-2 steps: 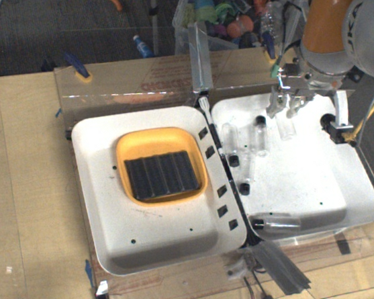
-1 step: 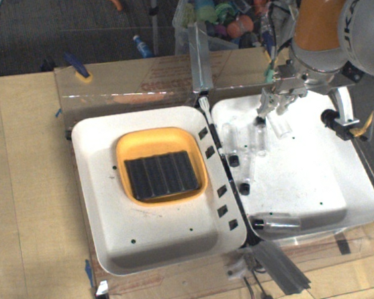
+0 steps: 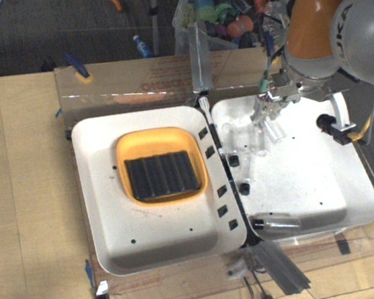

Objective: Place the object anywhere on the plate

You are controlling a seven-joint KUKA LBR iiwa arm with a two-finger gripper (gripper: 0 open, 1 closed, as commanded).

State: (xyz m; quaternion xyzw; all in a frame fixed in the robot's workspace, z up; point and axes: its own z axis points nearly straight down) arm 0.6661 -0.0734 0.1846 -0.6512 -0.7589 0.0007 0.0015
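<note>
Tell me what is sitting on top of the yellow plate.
A dark ribbed rectangular object lies flat on the yellow plate in the left bin. The plate's middle beneath it is covered.

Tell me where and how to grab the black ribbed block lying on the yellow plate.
Take the black ribbed block across its shorter span, at the middle of its two long edges, coming straight down from above. It lies flat on the yellow plate, so its sides offer little from any slant. The plate's raised rim sits close to the near edge, so clearance there looks tight.
</note>
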